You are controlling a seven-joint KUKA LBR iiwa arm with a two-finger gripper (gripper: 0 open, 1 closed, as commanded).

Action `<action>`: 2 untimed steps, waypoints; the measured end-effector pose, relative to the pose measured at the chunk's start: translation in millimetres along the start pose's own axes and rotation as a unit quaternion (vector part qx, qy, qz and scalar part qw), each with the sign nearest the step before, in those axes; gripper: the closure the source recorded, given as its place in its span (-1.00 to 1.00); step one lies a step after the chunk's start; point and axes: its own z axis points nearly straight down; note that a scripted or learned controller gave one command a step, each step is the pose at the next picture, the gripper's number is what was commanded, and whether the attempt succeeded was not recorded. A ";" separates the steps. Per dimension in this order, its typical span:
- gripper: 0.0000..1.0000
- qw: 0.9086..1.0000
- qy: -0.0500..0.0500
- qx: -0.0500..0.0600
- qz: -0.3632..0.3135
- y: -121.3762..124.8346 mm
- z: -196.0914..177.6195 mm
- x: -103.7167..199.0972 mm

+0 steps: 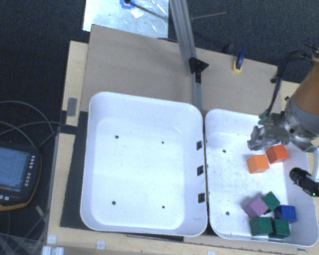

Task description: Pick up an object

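Two orange blocks sit right of frame centre in the right bin; my gripper hovers just upper-left of them, its grip state I cannot tell.

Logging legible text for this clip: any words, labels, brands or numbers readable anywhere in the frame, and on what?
None can be read.
Teach pendant left of the bench: its screen shows content, too small and blurred to read.
Small grey tag on the bench edge: nothing legible.
Blocks, such as the orange block, and the white bins: no markings visible.
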 end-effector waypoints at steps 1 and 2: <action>1.00 1.000 0.000 -0.001 0.000 5.2 -12.6 51.5; 1.00 1.000 0.000 0.000 0.000 8.6 -8.3 95.5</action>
